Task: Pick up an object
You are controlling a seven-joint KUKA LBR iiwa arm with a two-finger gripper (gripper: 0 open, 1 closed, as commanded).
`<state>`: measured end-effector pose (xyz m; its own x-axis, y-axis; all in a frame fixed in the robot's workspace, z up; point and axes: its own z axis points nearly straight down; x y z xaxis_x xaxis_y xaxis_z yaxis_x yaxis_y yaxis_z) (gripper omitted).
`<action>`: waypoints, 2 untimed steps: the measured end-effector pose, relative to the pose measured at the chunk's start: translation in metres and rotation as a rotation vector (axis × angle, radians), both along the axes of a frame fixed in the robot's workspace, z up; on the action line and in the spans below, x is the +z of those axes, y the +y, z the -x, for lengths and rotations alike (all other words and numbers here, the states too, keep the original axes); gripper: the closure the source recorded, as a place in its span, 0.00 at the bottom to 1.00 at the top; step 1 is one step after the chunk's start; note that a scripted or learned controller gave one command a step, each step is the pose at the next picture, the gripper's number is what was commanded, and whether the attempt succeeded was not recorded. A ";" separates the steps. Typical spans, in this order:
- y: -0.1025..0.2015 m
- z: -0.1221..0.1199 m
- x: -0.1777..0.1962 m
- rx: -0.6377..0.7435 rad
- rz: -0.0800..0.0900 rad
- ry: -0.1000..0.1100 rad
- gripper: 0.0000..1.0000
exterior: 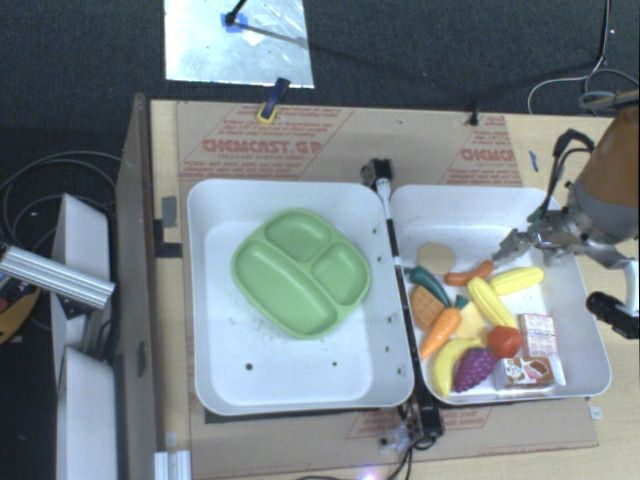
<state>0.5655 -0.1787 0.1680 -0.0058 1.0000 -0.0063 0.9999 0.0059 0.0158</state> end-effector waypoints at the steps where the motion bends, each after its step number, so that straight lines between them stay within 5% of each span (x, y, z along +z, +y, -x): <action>1: 0.032 0.000 -0.057 0.000 -0.005 0.012 0.00; 2: 0.018 0.069 -0.083 -0.009 -0.008 0.015 0.00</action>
<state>0.4964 -0.1606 0.0852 0.0036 1.0000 0.0015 1.0000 -0.0036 0.0011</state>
